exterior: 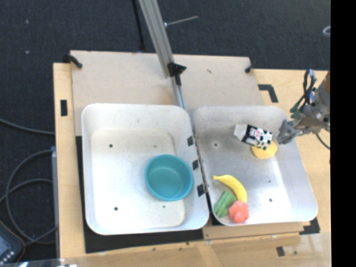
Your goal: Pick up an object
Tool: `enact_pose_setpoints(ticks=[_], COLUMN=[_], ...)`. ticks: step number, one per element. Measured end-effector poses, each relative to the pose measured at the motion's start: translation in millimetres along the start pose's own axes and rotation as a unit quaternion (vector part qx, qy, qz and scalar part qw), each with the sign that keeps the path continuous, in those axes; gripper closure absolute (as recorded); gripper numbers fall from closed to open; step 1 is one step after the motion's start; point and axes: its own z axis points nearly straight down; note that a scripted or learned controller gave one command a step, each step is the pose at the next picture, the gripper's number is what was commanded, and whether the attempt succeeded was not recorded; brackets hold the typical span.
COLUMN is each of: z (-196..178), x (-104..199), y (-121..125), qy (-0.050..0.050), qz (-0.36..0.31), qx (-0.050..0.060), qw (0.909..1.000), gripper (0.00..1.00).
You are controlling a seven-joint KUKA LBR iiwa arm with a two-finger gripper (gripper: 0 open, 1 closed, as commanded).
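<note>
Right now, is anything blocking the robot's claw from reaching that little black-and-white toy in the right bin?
Nothing visible does. The gripper sits at the right bin's far right side, and the black-and-white toy lies just left of it, resting against a yellow piece.

Lighting even and fairly bright, diffuse from above. Both white bins (139, 113) near overexposed, with little surface detail. Shadows soft and short; a faint one inside the blue bowl (168, 177). Overall sharpness low, edges slightly soft, colours a little washed. Dark floor (33, 26) shows grainy noise.
</note>
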Motion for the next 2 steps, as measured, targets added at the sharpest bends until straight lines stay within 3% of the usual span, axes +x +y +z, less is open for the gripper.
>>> enact_pose_setpoints(ticks=[2], z=[11], x=[99], y=[39], qy=[0.001], qz=[-0.001], qx=[0.004], qw=[1.0], gripper=[1.0])
